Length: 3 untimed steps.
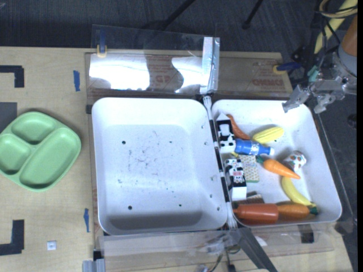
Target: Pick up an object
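The right bin point(326, 169) holds several toy foods: a yellow corn cob point(267, 134), a blue bottle point(253, 148), an orange carrot point(281, 169), a banana point(295, 190), a small white ball point(296, 160) and a red sausage point(258, 211) along the near wall. Black-and-white blocks point(234, 171) lie against the divider. My gripper point(306, 102) hangs over the bin's far right corner, above and behind the corn. It stands open with nothing between its fingers.
The left bin point(113, 118) sits beside the right one. A green divided plate point(37, 150) rests on the bench at far left. A clear plastic sheet with a taped edge point(209, 64) stands behind the bins. Cables point(334, 7) hang at top right.
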Each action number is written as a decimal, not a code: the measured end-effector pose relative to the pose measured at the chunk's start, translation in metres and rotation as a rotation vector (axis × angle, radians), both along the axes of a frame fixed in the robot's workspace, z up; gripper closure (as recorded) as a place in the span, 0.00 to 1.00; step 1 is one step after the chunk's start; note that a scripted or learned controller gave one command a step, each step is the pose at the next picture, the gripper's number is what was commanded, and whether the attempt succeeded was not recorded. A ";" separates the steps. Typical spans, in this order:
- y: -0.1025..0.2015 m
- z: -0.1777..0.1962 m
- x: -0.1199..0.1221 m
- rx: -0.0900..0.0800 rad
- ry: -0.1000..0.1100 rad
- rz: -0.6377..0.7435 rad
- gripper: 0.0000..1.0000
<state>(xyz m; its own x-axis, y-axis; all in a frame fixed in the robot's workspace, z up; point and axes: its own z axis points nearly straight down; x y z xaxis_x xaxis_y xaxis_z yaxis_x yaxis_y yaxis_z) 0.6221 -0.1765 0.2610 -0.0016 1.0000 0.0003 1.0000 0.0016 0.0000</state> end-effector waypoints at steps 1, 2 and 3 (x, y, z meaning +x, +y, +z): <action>0.003 -0.100 -0.013 -0.001 -0.002 0.109 0.00; 0.024 -0.129 -0.064 0.001 0.000 0.283 0.00; -0.016 -0.176 -0.025 -0.001 -0.003 0.003 0.00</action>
